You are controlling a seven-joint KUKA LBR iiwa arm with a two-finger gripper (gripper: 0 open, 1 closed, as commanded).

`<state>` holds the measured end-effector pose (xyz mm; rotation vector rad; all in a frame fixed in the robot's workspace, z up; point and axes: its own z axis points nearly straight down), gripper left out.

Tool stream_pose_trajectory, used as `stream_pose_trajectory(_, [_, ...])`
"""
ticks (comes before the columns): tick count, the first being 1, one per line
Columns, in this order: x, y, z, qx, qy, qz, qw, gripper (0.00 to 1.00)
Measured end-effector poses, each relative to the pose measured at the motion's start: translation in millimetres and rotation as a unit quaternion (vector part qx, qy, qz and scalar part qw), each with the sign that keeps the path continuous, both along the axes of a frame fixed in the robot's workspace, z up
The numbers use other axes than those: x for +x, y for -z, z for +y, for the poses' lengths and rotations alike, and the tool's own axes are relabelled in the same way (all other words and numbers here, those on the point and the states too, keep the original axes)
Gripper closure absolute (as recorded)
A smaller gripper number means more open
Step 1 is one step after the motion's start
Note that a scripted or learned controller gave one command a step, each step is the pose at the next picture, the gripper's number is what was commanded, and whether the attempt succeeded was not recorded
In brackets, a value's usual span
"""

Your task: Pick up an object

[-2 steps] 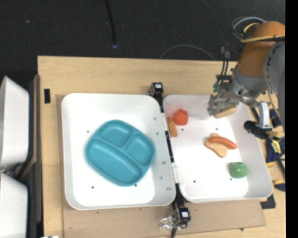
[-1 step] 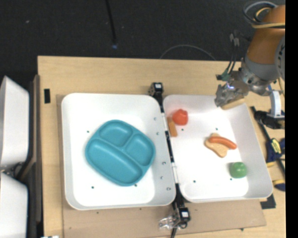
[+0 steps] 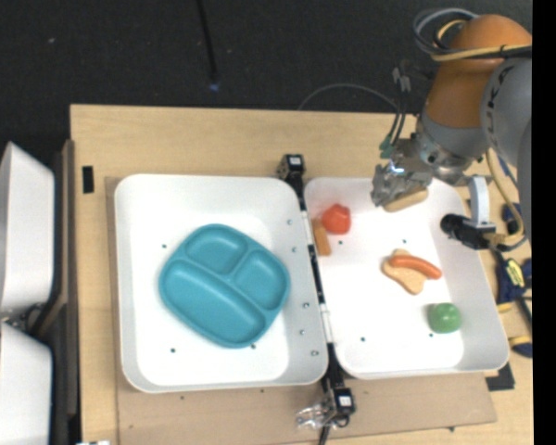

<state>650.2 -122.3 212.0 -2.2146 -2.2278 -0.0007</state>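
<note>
Nearest the lens, green ball point(image 3: 444, 317) and hot dog point(image 3: 411, 271) loose in right bin point(image 3: 371, 355), likely light, slick plastic, best pinched across the middle; gripper point(image 3: 397, 191) at bin's far edge apparently clamping tan piece point(image 3: 408, 199).

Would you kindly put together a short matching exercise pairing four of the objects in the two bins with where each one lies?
Things:
1. teal divided plate
2. red object
3. hot dog toy
4. green object

Places:
A. middle of the right bin
B. right bin, near its front right corner
C. left bin
D. right bin, close to the divider between the bins

Pairs: 1-C, 2-D, 3-A, 4-B
</note>
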Motion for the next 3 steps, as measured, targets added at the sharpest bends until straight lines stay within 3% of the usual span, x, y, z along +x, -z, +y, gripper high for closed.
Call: stream_pose_trajectory(3, [-28.5,-39.8,162.9,0.0009,-0.001,0.000,1.0000,1.00])
